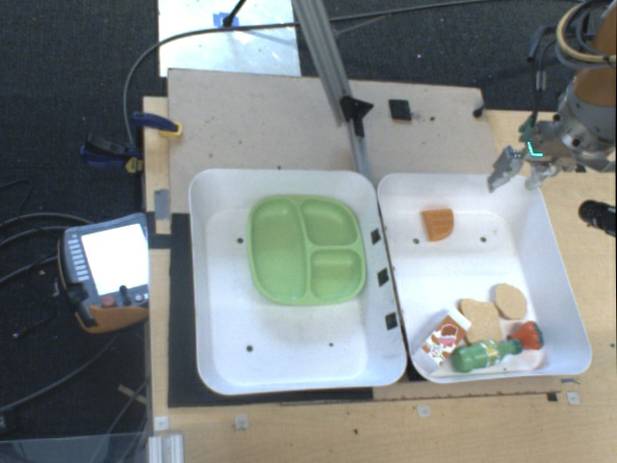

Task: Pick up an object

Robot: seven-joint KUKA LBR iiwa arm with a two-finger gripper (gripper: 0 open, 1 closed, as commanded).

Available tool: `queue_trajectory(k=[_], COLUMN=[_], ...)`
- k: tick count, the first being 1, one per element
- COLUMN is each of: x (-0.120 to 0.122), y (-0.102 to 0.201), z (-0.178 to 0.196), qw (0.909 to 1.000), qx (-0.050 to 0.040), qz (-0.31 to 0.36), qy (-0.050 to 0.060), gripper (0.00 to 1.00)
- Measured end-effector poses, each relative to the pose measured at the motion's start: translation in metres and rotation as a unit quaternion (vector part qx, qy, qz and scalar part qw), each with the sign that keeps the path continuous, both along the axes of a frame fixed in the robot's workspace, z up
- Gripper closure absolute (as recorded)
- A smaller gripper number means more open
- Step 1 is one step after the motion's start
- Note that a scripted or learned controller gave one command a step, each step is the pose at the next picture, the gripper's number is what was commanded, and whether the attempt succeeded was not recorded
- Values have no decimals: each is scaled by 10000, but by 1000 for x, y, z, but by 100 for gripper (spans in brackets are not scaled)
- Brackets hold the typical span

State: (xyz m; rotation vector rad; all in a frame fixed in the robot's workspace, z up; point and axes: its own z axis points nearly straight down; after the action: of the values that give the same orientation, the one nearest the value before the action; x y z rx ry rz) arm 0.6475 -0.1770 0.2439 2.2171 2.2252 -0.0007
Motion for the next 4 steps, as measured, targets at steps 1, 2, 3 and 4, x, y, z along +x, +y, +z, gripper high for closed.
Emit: queue_trajectory(k=[1, 2, 3, 4], x=[1, -3, 3, 8], y=[0, -7, -4, -4], z=[1, -43, -103, -147], qw=[10000, 10000, 10000, 10000], qx=[-2, -2, 3, 7], qz=[2, -13, 7, 4], qy=[-12, 4, 10, -50], gripper=[0, 0, 0, 0])
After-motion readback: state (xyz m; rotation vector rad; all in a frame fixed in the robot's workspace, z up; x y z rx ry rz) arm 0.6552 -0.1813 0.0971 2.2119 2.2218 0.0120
